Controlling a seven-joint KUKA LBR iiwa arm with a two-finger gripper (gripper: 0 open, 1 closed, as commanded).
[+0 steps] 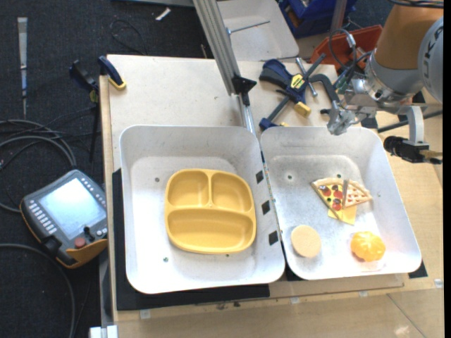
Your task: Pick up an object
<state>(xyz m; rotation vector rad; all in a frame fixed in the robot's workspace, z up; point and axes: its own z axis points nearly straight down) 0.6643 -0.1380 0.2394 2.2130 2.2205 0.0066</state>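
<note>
Grey end effector [340, 122] is hovering over the right bin's [394, 182] far rim, touching nothing, gripping nothing; finger spacing unclear, cannot tell. Pizza slice [342, 198], round biscuit [306, 241] and orange fruit [368, 246] are lying in that bin. Yellow divided plate [210, 211] is sitting in the left bin [141, 189].

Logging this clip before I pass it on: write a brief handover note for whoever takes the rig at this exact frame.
Gripper: above the far rim of the right bin, nothing visibly held; finger state unclear.
Right bin: pizza slice, round tan disc, orange piece.
Left bin: yellow divided tray.
Done: nothing picked.
Left: descend, grasp one object, lift.
</note>
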